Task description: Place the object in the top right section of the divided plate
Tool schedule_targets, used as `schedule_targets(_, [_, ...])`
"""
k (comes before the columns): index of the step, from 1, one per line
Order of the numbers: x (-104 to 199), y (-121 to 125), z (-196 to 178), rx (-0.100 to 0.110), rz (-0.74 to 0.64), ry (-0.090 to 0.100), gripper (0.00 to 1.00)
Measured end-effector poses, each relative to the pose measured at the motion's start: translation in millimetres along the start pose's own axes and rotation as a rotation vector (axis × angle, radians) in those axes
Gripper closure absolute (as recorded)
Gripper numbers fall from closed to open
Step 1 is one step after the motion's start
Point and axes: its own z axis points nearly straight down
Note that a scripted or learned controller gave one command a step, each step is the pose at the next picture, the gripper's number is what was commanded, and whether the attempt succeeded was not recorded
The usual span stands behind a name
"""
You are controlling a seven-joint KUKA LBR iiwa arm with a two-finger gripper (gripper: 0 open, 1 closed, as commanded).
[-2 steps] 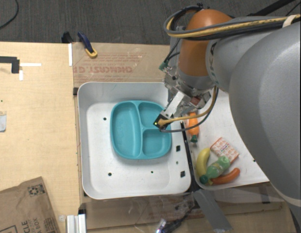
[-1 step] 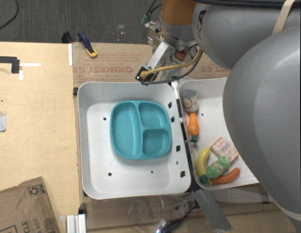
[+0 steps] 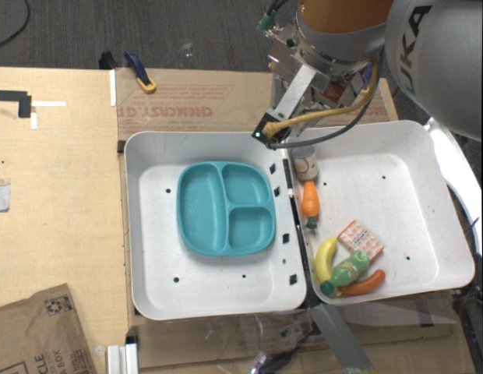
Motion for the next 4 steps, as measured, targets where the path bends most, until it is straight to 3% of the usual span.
schedule_targets(1, [0.4, 13.8, 63.7, 0.001, 0.118, -0.002, 1.00])
schedule_targets(2, [-73.5, -33.8, 40.9, 0.000, 0.459, 0.001, 1.00])
schedule_targets(3, [-36.5, -59.3, 169.7, 0.000, 0.583, 0.000, 1.00])
schedule_targets(4, [-43.5, -65.9, 316.0, -0.001, 0.584, 0.007, 1.00])
